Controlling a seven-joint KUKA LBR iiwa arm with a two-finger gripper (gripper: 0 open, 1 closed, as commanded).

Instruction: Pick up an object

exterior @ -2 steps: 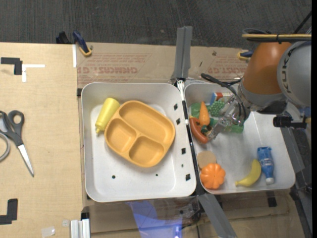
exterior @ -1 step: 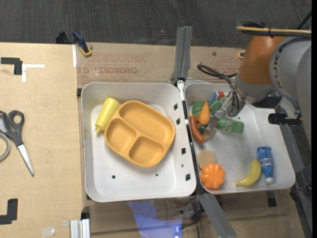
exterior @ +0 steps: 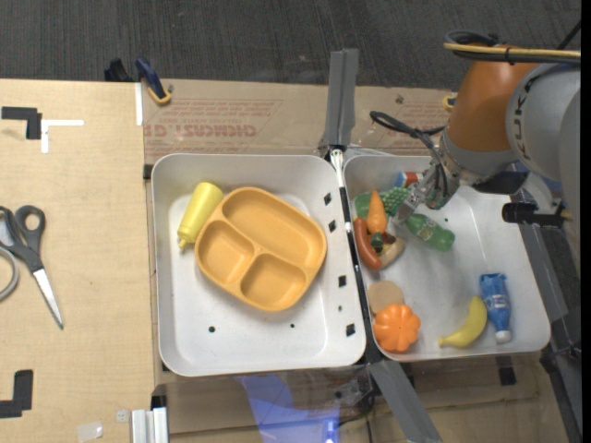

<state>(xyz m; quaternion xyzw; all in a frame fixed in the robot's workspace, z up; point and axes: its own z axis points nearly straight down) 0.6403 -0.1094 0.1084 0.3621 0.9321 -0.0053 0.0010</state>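
A pale wooden bench point(exterior: 74, 247) beside dark carpet is bearing two shallow white bins. The left bin point(exterior: 185, 340) is holding an orange three-compartment plastic tray point(exterior: 260, 247) and a yellow squeeze bottle point(exterior: 198, 212). In the right bin point(exterior: 526, 275), the grey arm's gripper point(exterior: 427, 195) is hovering over a cluster at the far left corner, just above a green plastic bottle point(exterior: 430, 232); whether it is open or closed cannot be told. Nearby are lying an orange toy carrot point(exterior: 377, 213), a small orange pumpkin point(exterior: 396, 328), a yellow banana point(exterior: 466, 325) and a blue bottle point(exterior: 496, 306). The approach appears under way; next, a descent and secure closure.
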